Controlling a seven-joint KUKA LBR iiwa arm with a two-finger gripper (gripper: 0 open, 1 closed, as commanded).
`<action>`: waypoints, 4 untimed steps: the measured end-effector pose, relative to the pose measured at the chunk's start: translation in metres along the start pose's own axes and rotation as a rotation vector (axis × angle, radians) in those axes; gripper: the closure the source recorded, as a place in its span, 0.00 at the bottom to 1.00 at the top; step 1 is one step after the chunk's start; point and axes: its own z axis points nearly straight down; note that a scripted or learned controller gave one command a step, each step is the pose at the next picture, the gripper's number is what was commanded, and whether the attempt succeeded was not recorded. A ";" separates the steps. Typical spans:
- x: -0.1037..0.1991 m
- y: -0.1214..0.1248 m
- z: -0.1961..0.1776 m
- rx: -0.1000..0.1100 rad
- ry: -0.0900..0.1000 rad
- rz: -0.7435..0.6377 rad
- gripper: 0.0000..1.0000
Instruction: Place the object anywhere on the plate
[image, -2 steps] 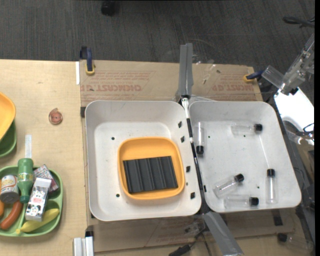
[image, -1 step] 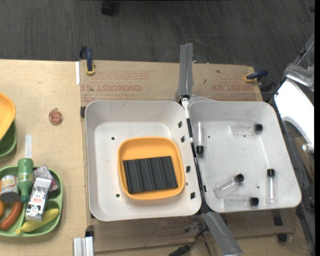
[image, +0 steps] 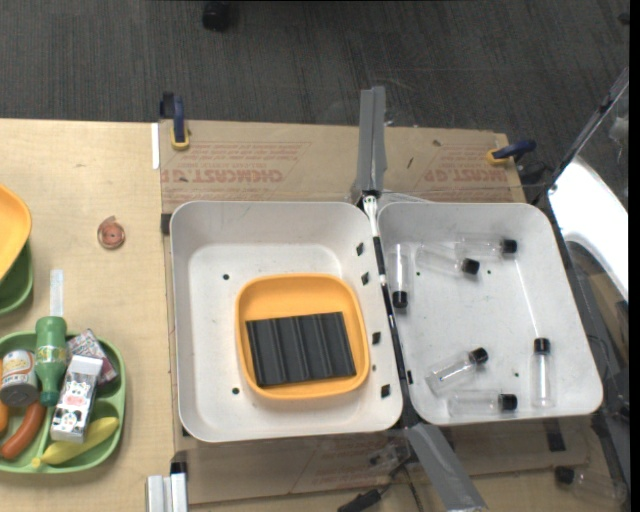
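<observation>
Wooden bench (image: 90, 180) ran along the left, with cardboard (image: 260, 165) laid under two white bins. Nearest on the left sat a green dish (image: 108, 442) of toy food, a green bottle (image: 49, 352) lying among it.

Near the front of the right bin (image: 570, 300) lay one clear, black-capped vial (image: 482, 403). Just behind it were two more, one (image: 456, 367) slanted near the middle and one (image: 541, 372) lying lengthwise by the right wall.

In the left bin (image: 200, 300), an orange plate (image: 300, 287) sat centred. A black ribbed slab (image: 302, 348) lay flat on it, well inside the rim.

Farther back in the right bin, a fourth vial (image: 397, 272) lay against the left wall. Two others, (image: 444, 262) and (image: 486, 246), rested close together near the back. All six vials were off the plate.

Beyond the dish, a small pink piece (image: 111, 233) lay on the wood. At the left edge, a yellow bowl (image: 10, 235) was cut off by the frame. Clamps (image: 176, 128) held the cardboard's far corners, and dark floor (image: 300, 50) lay past them. Whether the gripper was clenched or released could not be told.
</observation>
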 end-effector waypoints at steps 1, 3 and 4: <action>0.058 -0.014 0.000 -0.001 0.002 -0.144 0.00; 0.094 -0.022 0.000 -0.003 0.001 -0.942 0.00; 0.053 -0.012 0.001 -0.005 0.000 -1.299 0.00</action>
